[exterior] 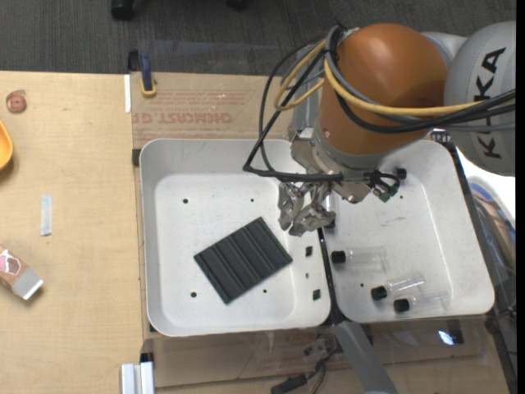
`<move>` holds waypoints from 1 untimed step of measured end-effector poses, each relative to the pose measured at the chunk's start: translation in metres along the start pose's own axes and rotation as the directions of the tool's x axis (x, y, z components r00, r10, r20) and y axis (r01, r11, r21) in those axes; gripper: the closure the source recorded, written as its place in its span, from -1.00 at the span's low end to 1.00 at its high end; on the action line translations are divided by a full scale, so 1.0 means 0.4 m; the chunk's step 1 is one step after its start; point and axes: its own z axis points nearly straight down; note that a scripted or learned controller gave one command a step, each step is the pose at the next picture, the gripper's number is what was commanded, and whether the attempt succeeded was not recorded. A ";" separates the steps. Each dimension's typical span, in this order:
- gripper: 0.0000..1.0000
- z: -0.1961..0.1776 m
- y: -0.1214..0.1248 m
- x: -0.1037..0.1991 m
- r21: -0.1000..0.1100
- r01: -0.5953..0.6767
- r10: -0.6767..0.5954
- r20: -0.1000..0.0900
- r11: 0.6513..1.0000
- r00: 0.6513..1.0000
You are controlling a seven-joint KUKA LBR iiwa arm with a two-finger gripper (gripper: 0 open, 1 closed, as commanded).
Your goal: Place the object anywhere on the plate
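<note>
Wooden tabletop [74,154] carrying two shallow white bins side by side, dark carpet beyond. Left bin [164,179] holding dark ribbed plate [243,259], lying flat, turned at angle. Right bin [467,245] holding clear vials with black caps [385,290] near front edge. Gripper [305,214] hanging over divide between bins, just beside plate's upper right corner; cannot tell whether spread or pressed together, nor whether anything pinched.
</note>
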 end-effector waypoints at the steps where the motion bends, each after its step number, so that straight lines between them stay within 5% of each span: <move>1: 1.00 -0.092 0.035 -0.026 0.001 0.418 -0.418 0.002 0.908 0.908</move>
